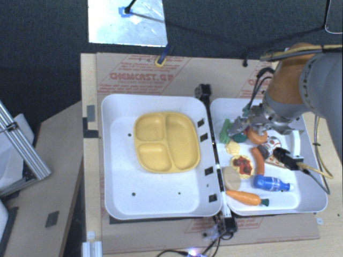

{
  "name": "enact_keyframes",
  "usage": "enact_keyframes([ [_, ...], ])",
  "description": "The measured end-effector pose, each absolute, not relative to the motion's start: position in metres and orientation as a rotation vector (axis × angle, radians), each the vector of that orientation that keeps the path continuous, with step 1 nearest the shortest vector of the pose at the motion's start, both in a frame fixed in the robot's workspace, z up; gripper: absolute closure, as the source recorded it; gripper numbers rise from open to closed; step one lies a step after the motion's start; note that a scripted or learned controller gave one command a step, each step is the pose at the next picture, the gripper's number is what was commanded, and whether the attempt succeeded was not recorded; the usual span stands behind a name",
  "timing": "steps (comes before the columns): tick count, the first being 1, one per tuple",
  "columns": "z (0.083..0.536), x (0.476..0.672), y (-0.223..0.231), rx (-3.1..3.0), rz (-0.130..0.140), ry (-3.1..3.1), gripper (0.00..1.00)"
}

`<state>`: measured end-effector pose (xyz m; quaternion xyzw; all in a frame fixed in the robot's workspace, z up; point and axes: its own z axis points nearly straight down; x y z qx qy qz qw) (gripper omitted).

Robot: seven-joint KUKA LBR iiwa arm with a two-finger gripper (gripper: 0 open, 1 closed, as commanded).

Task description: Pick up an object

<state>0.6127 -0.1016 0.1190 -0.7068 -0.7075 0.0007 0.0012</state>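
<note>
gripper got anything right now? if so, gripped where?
Cannot tell. The gripper is down in the right bin among the toy food, beside a green piece and an orange piece; no hold is visible.

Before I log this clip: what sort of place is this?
Most likely a robotics lab test bench, not a kitchen. Two shallow white bins sit side by side on a labelled board, the grey arm's gripper hangs over a pile of toy food, including a carrot, and cables run across the dark floor.

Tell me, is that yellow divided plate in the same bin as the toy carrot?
No, the yellow divided plate lies in the left bin, while the toy carrot lies in the right bin.
</note>
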Motion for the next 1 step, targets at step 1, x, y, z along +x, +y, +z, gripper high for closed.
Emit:
enact_keyframes([
  [1, 0.1003, 0.6158, -0.1020, -2.226, -0.009, -2.227, 0.00],
])
